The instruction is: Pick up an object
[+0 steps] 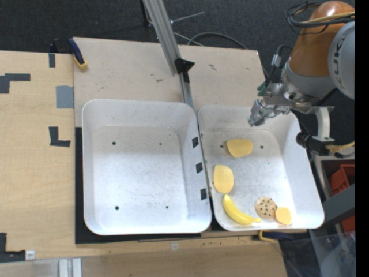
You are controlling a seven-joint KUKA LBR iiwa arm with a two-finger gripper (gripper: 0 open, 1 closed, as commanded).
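Hovering above the far rim of the right-hand shallow white plastic bin (300,172), the grey two-finger gripper (257,116) carried nothing that could be seen; at this slant I could not tell its opening; it seemed poised over the nearest item, probably as a start for a descent. That item, a pale yellow rounded wedge of toy food (239,148), lay just below it with its long axis running across the bin; a yellow oval piece (223,179) lay nearer the divider, lengthwise toward the front; the yellow toy banana (238,211) pointed diagonally toward the front corner, beside a speckled brown cookie (266,207) and a small orange disc (283,216); the left-hand white bin (92,154) sat alongside.
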